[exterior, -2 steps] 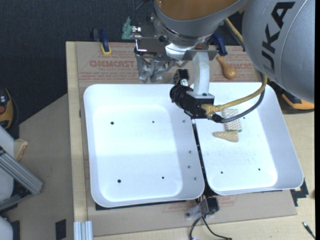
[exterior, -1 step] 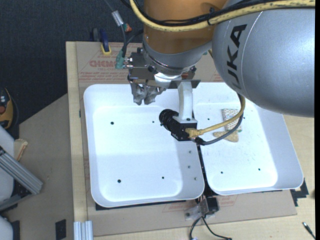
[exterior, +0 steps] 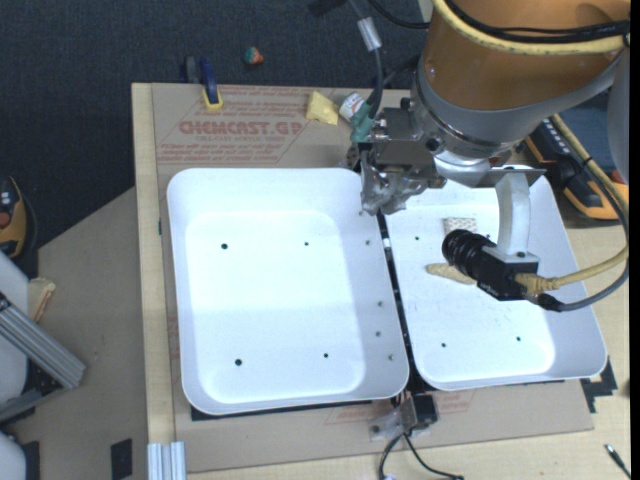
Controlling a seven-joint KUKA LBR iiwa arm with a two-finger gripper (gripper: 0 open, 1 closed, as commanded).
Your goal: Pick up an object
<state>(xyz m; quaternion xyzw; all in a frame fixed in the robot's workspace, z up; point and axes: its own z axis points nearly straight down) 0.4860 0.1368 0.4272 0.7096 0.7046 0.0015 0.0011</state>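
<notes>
My gripper [exterior: 383,196] hangs low over the far end of the divider between the two white bins, just at the right bin's [exterior: 575,353] far left corner. In that bin lies a thin tan object [exterior: 443,270], partly covered by the robot's own parts. A small speckled pale piece [exterior: 459,225] lies a little farther back. Both are to the right of the gripper and apart from it. I see nothing between the gripper and the bin floor.
The left bin [exterior: 185,200] shows a bare white floor. Behind the bins on the brown board lie a yellow scrap [exterior: 322,108] and a blue clamp [exterior: 208,80]. A small coloured object [exterior: 254,56] sits on the dark floor beyond.
</notes>
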